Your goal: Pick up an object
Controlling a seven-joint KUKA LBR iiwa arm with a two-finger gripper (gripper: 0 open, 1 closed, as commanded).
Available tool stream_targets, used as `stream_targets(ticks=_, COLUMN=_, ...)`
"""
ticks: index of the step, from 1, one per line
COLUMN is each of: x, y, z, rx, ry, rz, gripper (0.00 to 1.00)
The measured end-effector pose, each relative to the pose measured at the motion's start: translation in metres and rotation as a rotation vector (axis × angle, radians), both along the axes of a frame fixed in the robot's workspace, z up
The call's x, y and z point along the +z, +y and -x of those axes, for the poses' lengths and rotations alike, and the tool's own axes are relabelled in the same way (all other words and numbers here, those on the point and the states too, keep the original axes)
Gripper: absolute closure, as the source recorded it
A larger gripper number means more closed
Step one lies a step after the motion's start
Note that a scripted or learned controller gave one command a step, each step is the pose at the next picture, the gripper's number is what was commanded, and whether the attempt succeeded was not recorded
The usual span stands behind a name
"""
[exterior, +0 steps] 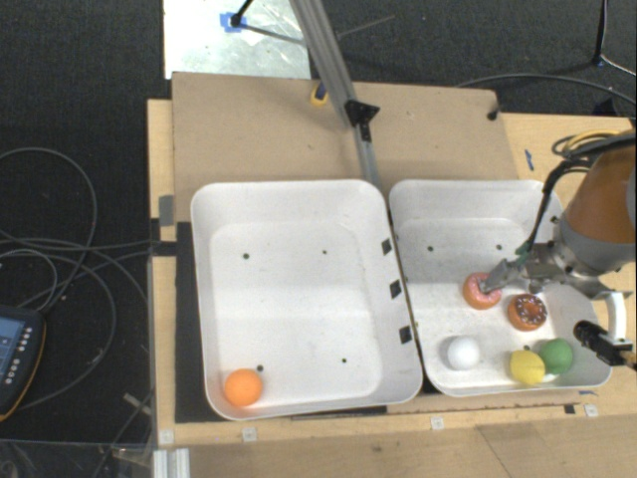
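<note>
The right bin point(448, 207) holds several small things. A pink-iced doughnut point(482, 292) lies near its middle, and a brown sprinkled doughnut point(528, 312) sits just to its right. Along the front are a white ball point(462, 353), a yellow piece point(528, 366) and a green ball point(557, 355). My gripper point(508, 278) reaches in from the right, low over the bin, with its tip at the pink doughnut's upper right edge. I see nothing held in it. An orange ball point(243, 387) rests in the front left corner of the left bin point(289, 207).
A grey pole point(333, 63) slants down from the top to the gap between the bins at the back. The bins' shared rim point(396, 287) runs down the middle. Cables point(60, 267) and a handheld device point(15, 352) lie on the floor to the left.
</note>
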State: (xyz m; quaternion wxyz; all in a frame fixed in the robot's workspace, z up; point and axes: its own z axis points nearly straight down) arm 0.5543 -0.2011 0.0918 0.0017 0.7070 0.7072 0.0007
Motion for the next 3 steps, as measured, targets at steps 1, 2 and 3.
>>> stream_targets(ticks=1, x=0.012, y=0.000, z=-0.001, rx=0.001, ry=-0.004, rz=0.000, gripper=1.00)
stream_targets(ticks=2, x=0.076, y=-0.006, z=-0.002, rx=0.003, ry=-0.004, rz=0.002, gripper=1.00)
stream_targets(ticks=3, x=0.135, y=-0.003, z=-0.012, rx=0.006, ry=-0.005, rz=0.002, gripper=1.00)
